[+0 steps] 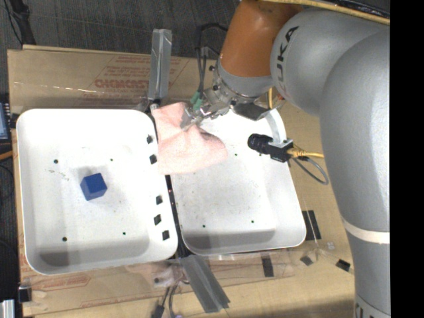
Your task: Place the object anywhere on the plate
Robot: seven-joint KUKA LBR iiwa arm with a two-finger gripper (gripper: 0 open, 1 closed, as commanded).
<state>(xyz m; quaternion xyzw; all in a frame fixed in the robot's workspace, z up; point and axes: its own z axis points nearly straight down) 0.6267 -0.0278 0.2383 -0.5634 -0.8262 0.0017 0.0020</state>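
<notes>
A soft pink cloth [189,150] lies over the back left corner of the right bin [232,201], spreading onto the divider between the two bins. It is bunched and lifted at its top, where my gripper [197,113] is shut on its fold. The orange-banded wrist [255,38] stands right above and behind it. A small blue cube [93,185] rests on the floor of the left bin [40,138], well to the left of the gripper.
A black connector with a yellow cable [270,146] hangs over the right bin's back right part. A grey upright post [159,65] stands behind the bins' joint. Cardboard [79,71] lies under and behind the bins.
</notes>
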